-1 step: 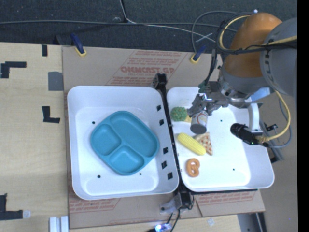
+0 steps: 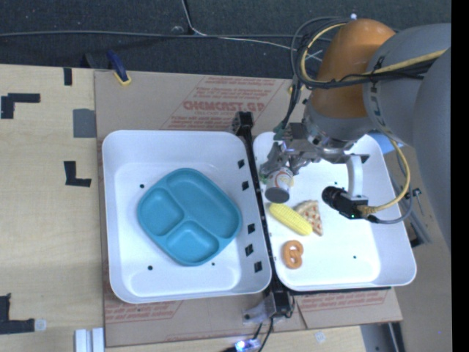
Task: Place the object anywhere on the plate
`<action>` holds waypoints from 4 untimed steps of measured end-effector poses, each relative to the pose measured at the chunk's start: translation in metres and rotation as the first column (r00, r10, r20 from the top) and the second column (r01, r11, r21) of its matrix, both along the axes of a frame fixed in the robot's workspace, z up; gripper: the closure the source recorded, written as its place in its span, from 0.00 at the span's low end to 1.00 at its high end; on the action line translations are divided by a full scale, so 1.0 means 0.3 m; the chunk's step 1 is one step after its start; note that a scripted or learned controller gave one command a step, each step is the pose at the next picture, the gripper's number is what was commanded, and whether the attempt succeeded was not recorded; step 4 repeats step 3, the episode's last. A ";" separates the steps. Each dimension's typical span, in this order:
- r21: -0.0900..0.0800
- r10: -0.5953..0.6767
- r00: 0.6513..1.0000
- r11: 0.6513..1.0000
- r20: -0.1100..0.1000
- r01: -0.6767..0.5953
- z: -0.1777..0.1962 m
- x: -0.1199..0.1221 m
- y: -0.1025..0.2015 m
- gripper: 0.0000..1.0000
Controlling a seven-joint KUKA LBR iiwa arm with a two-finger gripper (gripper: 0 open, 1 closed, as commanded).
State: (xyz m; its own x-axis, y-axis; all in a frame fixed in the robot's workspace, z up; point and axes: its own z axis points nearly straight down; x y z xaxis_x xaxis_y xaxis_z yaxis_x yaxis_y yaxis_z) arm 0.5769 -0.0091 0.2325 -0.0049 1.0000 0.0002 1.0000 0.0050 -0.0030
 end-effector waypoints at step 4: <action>-0.001 -0.002 1.000 1.000 0.001 0.002 -0.055 0.102 0.306 0.00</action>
